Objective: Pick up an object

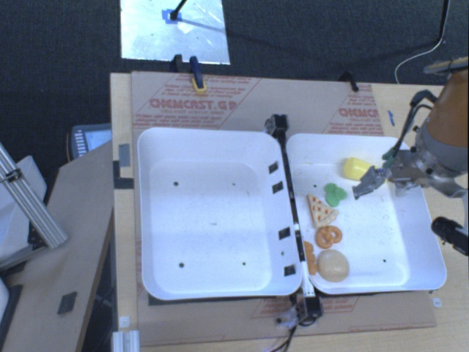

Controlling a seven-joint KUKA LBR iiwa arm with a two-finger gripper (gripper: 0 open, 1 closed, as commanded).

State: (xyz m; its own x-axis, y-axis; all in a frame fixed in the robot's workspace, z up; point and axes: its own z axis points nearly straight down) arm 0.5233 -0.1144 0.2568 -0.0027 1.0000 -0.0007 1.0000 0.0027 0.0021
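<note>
My gripper point(377, 182) hangs over the right bin point(418, 270), in its upper right part, just right of a yellow piece point(355, 169) and a small green piece point(335, 193). Nothing shows held in it. Below the green piece lie a pizza-slice toy point(320, 210), an orange pretzel point(329, 235) and a pale round bun point(333, 265). A small orange item point(308, 256) rests against the bin's left wall.
The left bin point(157, 270) stands beside the right one, joined by a black divider with clips point(287, 204). A reflective sheet point(174, 20) lies beyond the bench. Cables point(418, 57) run at the upper right.
</note>
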